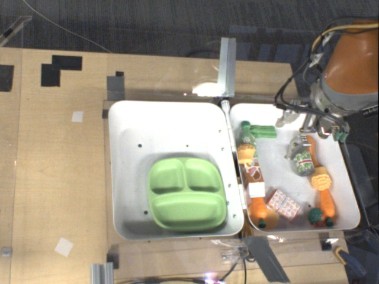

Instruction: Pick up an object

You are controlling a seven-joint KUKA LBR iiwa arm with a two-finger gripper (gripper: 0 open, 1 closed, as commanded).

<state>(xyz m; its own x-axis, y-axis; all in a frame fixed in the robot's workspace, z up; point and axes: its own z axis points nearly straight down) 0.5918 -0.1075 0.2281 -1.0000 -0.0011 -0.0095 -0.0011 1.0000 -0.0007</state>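
Observation:
My gripper (303, 136) hangs from the grey arm with the orange band (350, 64) over the far right part of the right bin (353, 201). Just below it lies a shiny green and red packet (304, 162), beside a thin orange stick (311, 148); whether the gripper touches either is unclear. Nearby in the same bin lie a yellow toy (321, 180), a carrot (326, 205), a pink checkered box (282, 204), a long bottle (252, 171) along the left wall, and a green piece (260, 131) at the far end.
The left bin (136, 129) holds a green divided plate (187, 193). A metal post (227, 67) stands behind the wall between the bins. Black cables (299, 78) loop by the arm's wrist. Wooden bench (53, 176) stretches to the left.

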